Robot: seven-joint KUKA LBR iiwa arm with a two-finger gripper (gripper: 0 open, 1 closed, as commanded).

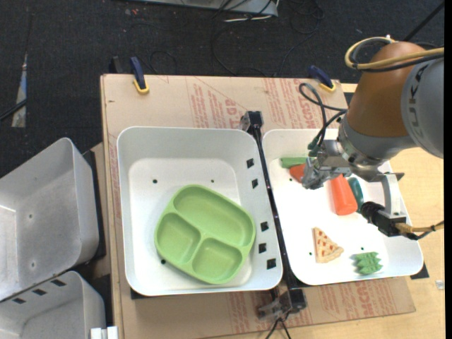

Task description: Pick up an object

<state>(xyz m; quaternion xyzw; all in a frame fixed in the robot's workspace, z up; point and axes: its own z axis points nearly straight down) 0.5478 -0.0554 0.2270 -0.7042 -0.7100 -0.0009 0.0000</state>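
Nearest to us, along the front of the right bin, we see a pizza slice toy and, just beside it toward the corner, a small green leafy toy. Both lie free on the white floor, well apart from the arm. In the left bin a green divided tray rests at a slant, and nothing else lies with it.

Farther back in the right bin we find an orange carrot-like piece with a dark teal item touching its right side. Beyond these sits the gripper, lowered near the bin's back left part, with a red piece and a green flat piece peeking out just beside it. We cannot tell whether the jaws stand open or closed, since the wrist housing covers them from above.

We judge the step in hand to be the reach and descent over a target, probably the red or green piece under the tool. Nothing is seen held yet. The next move calls for centring over one piece, closing firmly, then lifting straight up so that neighbours are not dragged along.
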